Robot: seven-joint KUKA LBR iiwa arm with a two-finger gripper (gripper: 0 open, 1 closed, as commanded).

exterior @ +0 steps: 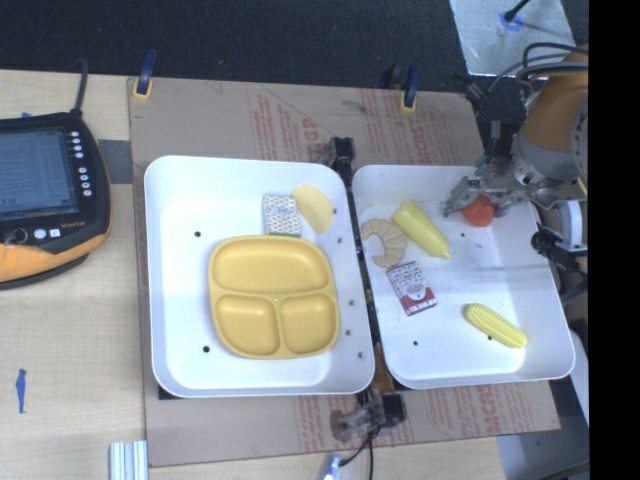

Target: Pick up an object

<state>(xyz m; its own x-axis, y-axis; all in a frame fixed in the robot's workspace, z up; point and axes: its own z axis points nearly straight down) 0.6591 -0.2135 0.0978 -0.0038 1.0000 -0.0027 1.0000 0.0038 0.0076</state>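
Right bin (pixel 545 363): red object (pixel 479 212) directly beneath the end effector (pixel 482 196).

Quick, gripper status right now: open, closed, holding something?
Gripper: down in the right white bin, directly over a small red object; whether it grips it cannot be told.

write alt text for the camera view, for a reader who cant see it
The gripper is low over a small red object at the far edge of the right bin, which also holds yellow toy foods and a small packet. The left bin holds a yellow divided plate.
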